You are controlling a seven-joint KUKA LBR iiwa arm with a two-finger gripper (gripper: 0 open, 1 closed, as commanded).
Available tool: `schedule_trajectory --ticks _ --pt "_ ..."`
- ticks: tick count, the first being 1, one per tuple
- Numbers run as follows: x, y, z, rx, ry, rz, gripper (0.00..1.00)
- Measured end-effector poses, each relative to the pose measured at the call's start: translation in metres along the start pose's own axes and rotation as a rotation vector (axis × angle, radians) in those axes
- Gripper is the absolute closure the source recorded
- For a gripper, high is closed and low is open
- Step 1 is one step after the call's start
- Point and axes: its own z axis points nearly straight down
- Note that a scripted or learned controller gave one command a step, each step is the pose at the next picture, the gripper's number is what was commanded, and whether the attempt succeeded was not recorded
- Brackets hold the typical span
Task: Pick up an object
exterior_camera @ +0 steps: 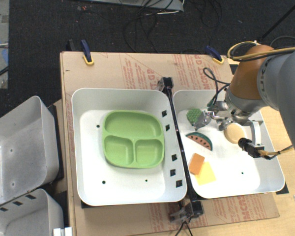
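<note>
Our end effector (217, 116) hangs low over the upper part of the right bin (273, 178), and we cannot tell how far open it is or whether it has hold of anything. The nearest candidates sit right around it: a green textured piece (193, 115) just to its left, a pale round object (233, 132) just below it, and a watermelon slice toy (200, 140) a little further down.

To do this step well, we judge that we should commit to one of these, centre over it and come straight down, since the three lie close enough that a skewed approach could nudge a neighbour.

Further out, an orange block (196, 163) touches a yellow block (205, 174) near the bin's lower left. The black divider (176, 134) between bins crowds the left side. The left bin (83, 146) carries a green compartment plate (133, 138), well apart, on the cardboard-covered worktop (123, 65).
</note>
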Motion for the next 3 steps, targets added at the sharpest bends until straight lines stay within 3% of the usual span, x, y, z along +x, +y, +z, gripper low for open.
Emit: schedule_trajectory --ticks 1,3 --pt "0.0 0.001 -0.012 -0.005 -0.001 0.0 1.0" --pt "0.0 -0.007 -0.122 -0.009 -0.002 0.0 1.0"
